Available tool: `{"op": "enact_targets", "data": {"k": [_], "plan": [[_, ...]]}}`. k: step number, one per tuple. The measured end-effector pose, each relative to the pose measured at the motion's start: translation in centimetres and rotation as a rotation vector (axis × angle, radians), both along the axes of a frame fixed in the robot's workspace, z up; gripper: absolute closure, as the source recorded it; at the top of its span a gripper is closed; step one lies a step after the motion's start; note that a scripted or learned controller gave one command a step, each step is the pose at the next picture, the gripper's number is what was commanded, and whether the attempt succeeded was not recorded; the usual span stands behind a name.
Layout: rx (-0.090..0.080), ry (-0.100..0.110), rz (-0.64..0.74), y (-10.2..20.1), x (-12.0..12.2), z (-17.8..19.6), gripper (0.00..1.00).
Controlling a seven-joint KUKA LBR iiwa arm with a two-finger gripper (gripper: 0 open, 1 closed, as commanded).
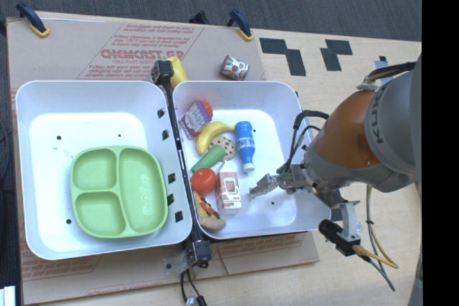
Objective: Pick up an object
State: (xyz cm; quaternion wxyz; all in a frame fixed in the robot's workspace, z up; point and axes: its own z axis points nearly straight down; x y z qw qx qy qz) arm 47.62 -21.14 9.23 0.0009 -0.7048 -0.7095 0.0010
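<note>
Over the right bin (287, 93), low above its white floor, the pincer (259, 188) is hanging with its two fingers close together, and nothing is sitting between them. Two white bins are lying side by side on the surface (57, 32).

Far off past the toys, the left bin (43, 100) is holding one green tray (118, 191) with three parts.

All the toys are lying on the far side of the pincer from the arm (358, 136). One small red and white box (229, 192) is sitting just beside the fingertips but not touching them. One blue bottle (245, 144) is lying near, a little up from the pincer. One yellow banana (213, 133), one cookie (226, 147), one green stick (209, 156) and one red tomato (204, 180) are lying a bit farther. One red packet (196, 117) is lying farthest up.

One small cup (234, 67) is lying outside the bins, well apart from the pincer.
</note>
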Motion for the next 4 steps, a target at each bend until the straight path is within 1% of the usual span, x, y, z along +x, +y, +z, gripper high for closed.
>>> {"op": "enact_targets", "data": {"k": [1, 2, 3, 4], "plan": [[0.0, 0.001, 0.007, 0.0, 0.1, 1.0, 1.0], [0.001, -0.004, 0.0, 7.7, 0.1, 12.2, 1.0], [0.0, -0.003, 0.0, 4.6, 6.5, 13.8, 1.0], [0.001, 0.002, 0.001, 4.4, 12.2, 4.4, 1.0]]}}
